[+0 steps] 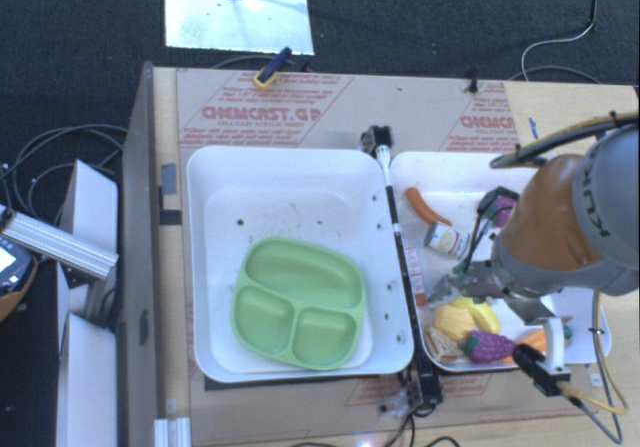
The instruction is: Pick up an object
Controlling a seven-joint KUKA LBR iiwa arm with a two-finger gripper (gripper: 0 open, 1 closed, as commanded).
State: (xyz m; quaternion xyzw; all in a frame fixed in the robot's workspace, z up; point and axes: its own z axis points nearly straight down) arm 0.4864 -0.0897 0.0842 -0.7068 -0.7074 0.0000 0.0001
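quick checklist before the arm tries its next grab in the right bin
1. Target present: ok. The right bin holds a carrot, a small bottle, yellow fruit and purple grapes.
2. Gripper over the bin: ok, low above the yellow fruit.
3. Finger state: cannot tell, the wrist hides it.
4. Object already held: cannot tell.
5. Clutter near the target: not ok, fruit and grapes touch each other.
6. Left bin: ok, the green tray lies apart from the arm.
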